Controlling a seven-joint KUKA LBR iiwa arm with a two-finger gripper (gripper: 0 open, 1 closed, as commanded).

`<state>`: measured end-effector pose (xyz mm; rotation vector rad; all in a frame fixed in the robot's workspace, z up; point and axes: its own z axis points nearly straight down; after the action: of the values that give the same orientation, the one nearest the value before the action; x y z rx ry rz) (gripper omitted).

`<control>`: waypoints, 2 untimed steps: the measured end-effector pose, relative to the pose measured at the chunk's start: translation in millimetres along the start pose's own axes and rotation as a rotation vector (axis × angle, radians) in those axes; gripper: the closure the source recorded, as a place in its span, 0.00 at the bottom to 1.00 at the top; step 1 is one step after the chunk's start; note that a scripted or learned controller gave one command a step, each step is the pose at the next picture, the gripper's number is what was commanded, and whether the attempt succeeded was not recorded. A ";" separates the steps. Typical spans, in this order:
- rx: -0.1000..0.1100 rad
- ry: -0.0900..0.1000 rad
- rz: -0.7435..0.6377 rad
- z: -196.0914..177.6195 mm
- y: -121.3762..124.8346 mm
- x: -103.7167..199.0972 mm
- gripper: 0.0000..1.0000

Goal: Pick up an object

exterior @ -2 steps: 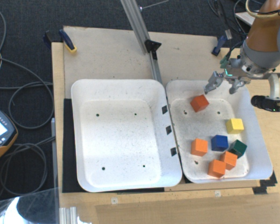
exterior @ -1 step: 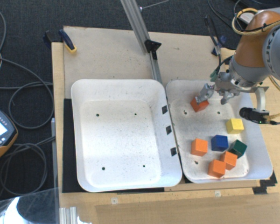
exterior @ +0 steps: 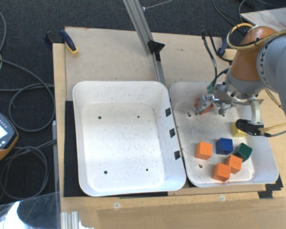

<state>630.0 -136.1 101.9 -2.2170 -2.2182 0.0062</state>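
Blocks are what you want to look at first: they sit bunched toward the near end of the right bin (exterior: 181,128). An orange block (exterior: 204,150) lies furthest left, a blue block (exterior: 224,146) just beside it on the right, and a dark green block (exterior: 243,151) beyond that, close to the bin's right wall. Two more orange blocks (exterior: 227,168) sit in front of these, touching each other, near the bin's front rim. A small yellow block (exterior: 238,130) lies apart from the cluster, further back, partly covered by a black part of the arm's tooling.

Your gripper (exterior: 210,105) hangs over the far half of the same bin, reached in from the right by the grey arm (exterior: 271,56) with its orange band (exterior: 248,56). Something small and reddish shows at its tip, but it is too small and cluttered for you to say what it is — and you cannot tell how wide the gripper stands or whether it has anything in it. Every block lies nearer the front of the bin than the gripper; the left orange block is almost straight in front of it, well apart, and the yellow one is the nearest, off to its right.

The left bin (exterior: 86,99) sits beside the right one, their inner walls meeting. Both rest on a wooden bench (exterior: 109,51), with a slanted metal bar (exterior: 143,27) crossing above it and a blue-and-yellow clamp (exterior: 69,41) at its far left corner
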 end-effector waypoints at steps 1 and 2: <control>-0.006 0.001 0.000 -14.7 1.6 0.5 1.00; -0.015 -0.002 -0.001 -78.0 8.5 -2.4 1.00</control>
<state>639.1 -138.6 179.8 -2.2249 -2.2277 -0.0076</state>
